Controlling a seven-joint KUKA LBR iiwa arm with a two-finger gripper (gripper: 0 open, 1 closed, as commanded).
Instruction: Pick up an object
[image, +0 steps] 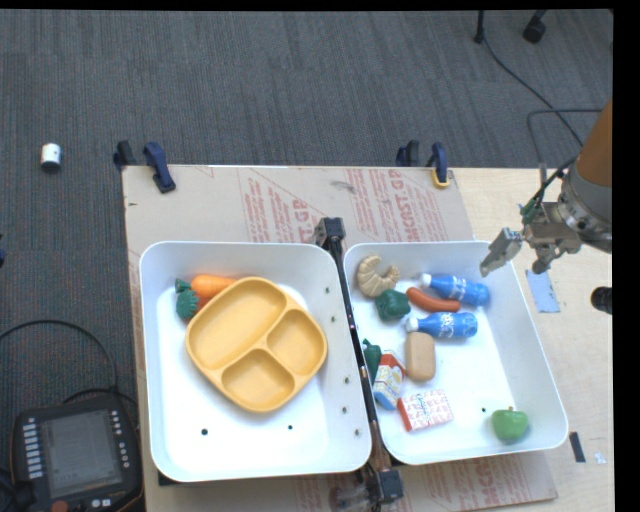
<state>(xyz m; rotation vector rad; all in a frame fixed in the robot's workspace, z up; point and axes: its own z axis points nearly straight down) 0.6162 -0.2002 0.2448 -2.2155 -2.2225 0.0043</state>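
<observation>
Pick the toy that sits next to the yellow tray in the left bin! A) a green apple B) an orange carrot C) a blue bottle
B: the orange carrot lies against the yellow tray, at its far left edge, in the left bin.

Right bin (535, 345), far end: tan croissant (376, 274) near the left wall, dark green vegetable (392, 304) just beside it on the near side. Red sausage (432, 298) lying slantwise, touching a blue bottle (457, 288) with white cap toward the left. Second blue bottle (443, 325) lying just nearer, also on its side. Tan bread piece (420, 355) upright-oblong at mid-bin, small printed carton (387, 381) beside it to the left, red-patterned flat box (426, 409) nearer. Green apple (510, 424) alone in the near right corner. Left bin (165, 400): yellow three-part tray (256, 342), tilted, with an orange carrot (212, 285) at its far left edge.
</observation>
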